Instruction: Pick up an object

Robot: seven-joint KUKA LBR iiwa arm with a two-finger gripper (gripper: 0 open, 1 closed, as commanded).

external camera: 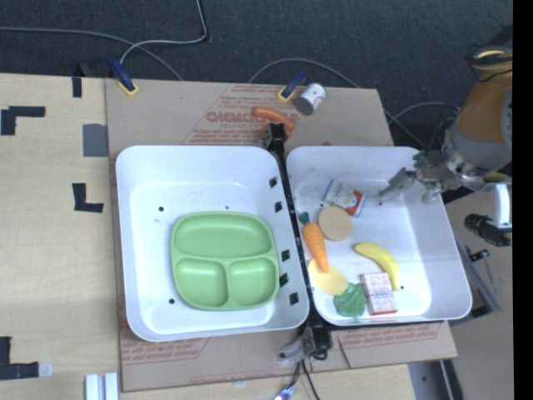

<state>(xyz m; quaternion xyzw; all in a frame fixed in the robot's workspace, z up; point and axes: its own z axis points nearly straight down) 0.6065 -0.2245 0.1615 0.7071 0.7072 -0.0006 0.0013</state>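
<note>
A robotics lab: clamped cardboard (pixel 241 115), loose cables (pixel 166 40), white bins (pixel 133 173).

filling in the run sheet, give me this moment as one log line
gripper: over right bin, upper right, nothing held | nearest: small carton | also in bin: carrot, banana | left bin: green divided plate

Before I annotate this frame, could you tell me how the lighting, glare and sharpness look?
Camera view: lighting is even and soft, shadows faint; the right bin floor is bright, slightly washed; the green tray shows mild sheen; the arm and gripper look softly blurred; label print on the small red and white box is unreadable.
</note>
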